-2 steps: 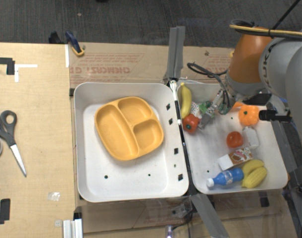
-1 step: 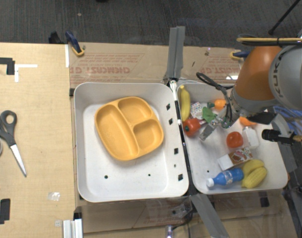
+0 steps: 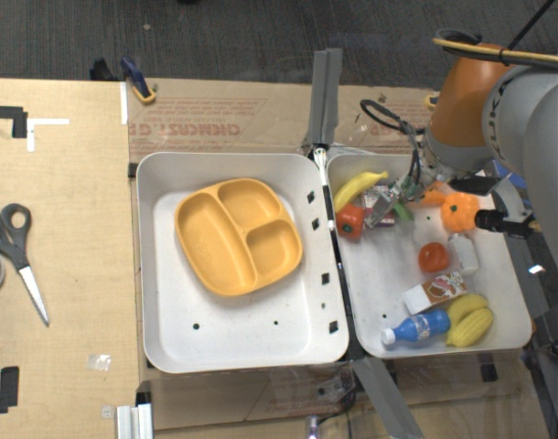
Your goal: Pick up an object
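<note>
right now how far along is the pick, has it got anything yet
Done: the arm has reached into the right bin, and the gripper sits low at its back edge, next to the banana and red pepper. In hand: nothing I can confirm; the fingers are too hard to make out in the clutter. Left: securing one object and lifting it clear. The divided yellow plate lies alone in the left bin.

Even, diffuse overhead light is filling the scene; overall exposure is moderate. The two shallow white plastic bins [image 3: 233,350] are reading brightest, the left one verging on washed out along its floor. The yellow three-compartment plastic tray [image 3: 238,236] is casting only a faint, soft shadow. The dark grey carpeted floor [image 3: 261,16] at top is staying dim. Focus is holding reasonably across the pale wooden bench [image 3: 59,245]; fine detail is looking slightly soft and grainy. The grey arm [image 3: 535,117] is blurring mildly at the right.
</note>
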Controlling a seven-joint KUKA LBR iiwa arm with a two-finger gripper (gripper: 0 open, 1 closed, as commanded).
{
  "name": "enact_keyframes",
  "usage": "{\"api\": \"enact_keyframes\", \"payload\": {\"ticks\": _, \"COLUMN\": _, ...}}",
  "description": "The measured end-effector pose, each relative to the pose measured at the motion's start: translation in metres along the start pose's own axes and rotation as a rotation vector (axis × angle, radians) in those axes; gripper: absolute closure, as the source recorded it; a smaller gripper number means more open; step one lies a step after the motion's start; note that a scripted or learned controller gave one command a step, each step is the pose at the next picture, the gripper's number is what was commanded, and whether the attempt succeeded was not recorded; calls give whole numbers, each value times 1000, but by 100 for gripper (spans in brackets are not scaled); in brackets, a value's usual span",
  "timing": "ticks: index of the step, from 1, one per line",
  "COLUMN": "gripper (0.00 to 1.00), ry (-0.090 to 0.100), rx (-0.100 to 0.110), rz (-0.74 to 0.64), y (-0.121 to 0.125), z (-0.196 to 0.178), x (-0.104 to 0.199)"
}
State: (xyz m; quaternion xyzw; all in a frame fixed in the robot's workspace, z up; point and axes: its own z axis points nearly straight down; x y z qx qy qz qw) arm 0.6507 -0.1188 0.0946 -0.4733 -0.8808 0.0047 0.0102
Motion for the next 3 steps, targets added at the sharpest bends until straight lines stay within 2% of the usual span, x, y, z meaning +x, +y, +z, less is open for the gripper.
{"api": "enact_keyframes", "payload": {"ticks": 1, "gripper": 0, "ry": -7, "rx": 1, "rz": 105, "y": 6, "z": 1, "x": 3}}
{"api": "enact_keyframes", "payload": {"ticks": 2, "gripper": 100, "ry": -14, "rx": -2, "rz": 101, "y": 7, "z": -9, "x": 2}}
{"api": "enact_keyframes", "payload": {"ticks": 3, "gripper": 100, "ry": -14, "rx": -19, "rz": 217, "y": 34, "z": -104, "x": 44}}
